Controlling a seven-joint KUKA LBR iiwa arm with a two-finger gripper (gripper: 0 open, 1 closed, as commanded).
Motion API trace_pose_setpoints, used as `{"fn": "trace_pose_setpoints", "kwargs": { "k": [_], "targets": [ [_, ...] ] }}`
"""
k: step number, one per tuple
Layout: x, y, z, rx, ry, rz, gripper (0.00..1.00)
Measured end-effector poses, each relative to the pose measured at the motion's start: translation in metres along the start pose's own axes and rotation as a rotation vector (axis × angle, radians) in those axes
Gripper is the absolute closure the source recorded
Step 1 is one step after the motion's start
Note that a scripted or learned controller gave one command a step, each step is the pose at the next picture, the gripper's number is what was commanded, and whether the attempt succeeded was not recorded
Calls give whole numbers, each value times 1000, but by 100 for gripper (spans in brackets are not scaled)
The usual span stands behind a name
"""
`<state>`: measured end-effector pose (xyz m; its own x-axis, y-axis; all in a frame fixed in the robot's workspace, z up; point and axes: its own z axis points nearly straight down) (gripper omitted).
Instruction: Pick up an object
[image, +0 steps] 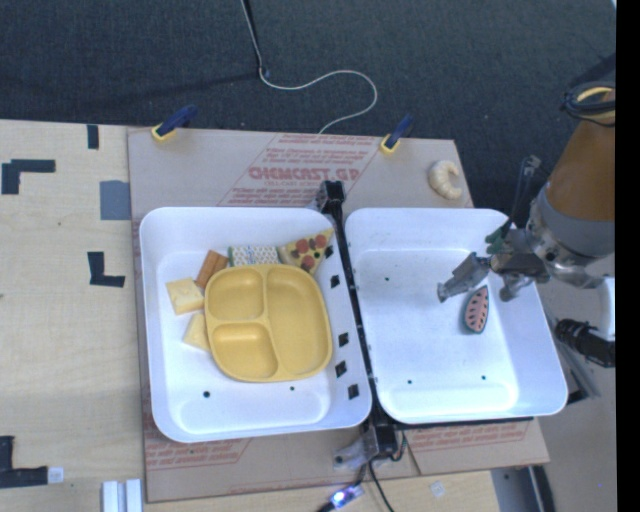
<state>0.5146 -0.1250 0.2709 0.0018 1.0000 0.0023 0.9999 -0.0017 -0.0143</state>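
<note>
A watermelon-slice toy (476, 310), red with a green rind, lies in the right bin (440, 385) near its right side. My gripper (474, 294) hovers right over it, reaching in from the right. Its fingers are spread open, with one grey fingertip (447, 290) left of the slice and the other to its right. The slice's upper end sits in the gap between them and neither finger visibly presses on it. In the left bin (250, 415) rests a yellow divided plate (268, 322) with several flat food toys around its top and left edges, among them a pizza slice (308, 250) and a cracker (185, 296).
The bins stand on a cardboard sheet (290, 170) held by two clamps (172, 122). A cream-coloured lump (447, 178) lies on the cardboard behind the right bin. A black divider (345, 300) runs between the bins. A thin cable (320, 85) trails at the back.
</note>
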Motion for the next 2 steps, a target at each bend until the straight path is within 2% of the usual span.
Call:
{"fn": "trace_pose_setpoints", "kwargs": {
  "k": [1,2],
  "targets": [
    [0,2,-6,-13,-2,-3,0],
    [-9,4,50,-8,-2,-1,0]
  ]
}}
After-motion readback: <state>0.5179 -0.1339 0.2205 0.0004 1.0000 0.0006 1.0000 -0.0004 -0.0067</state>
